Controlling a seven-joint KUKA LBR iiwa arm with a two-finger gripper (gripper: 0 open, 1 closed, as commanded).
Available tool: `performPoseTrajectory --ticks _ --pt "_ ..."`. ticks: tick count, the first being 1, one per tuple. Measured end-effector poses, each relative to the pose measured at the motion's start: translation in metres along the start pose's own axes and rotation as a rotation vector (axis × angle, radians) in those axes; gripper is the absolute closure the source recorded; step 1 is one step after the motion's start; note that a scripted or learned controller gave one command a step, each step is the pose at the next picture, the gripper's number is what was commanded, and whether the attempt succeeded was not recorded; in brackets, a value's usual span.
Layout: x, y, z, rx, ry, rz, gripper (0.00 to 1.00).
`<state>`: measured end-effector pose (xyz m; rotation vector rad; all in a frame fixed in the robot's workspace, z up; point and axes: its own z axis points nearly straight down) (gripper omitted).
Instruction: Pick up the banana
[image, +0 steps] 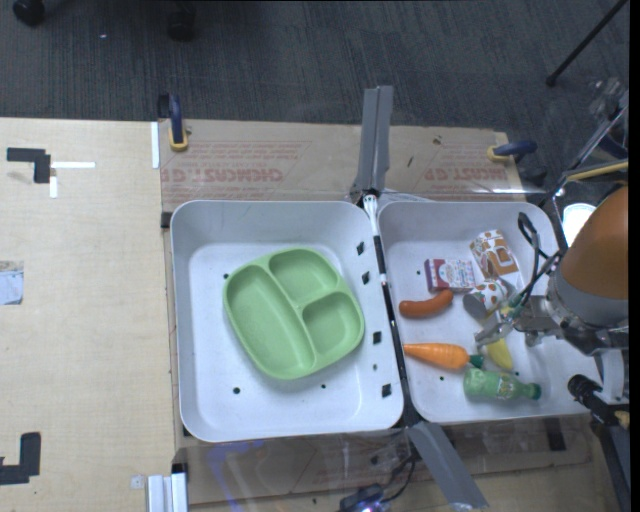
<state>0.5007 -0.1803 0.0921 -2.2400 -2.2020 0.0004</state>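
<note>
Gripper (503, 327) sits low in the right bin (440, 405), reaching in from the right, its metal fingers pointing left toward the cluster of items. Can't tell if it's open or closed — the tips blur into the clutter around them. Nothing is clearly seen between them.

Banana (499, 353) is a small yellow piece in the right bin, just below and beside the gripper tip, touching or nearly touching it; can't say which. It lies right above the green bottle (500, 386), which is on its side near the bin's front edge. Orange carrot (437, 354) lies to the banana's left, pointing left. Red-orange sausage (426, 305) sits above the carrot. Small purple-and-white carton (449, 273) and an orange-and-white box (496, 254) are toward the back of the bin, w/ another small patterned pack (487, 295) just below the box.

Left bin (200, 400) holds a green divided plate (293, 313) — three compartments, set at a slant, approx. mid-bin.

Arm's orange band (603, 250) shows at the right edge.
</note>
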Motion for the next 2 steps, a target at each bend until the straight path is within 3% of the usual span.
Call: performPoseTrajectory --ticks 1,2 --pt "0.0 0.0 -0.01 -0.001 -0.001 0.002 1.0" --pt "0.049 0.015 -0.11 0.0 -0.001 0.092 1.0"
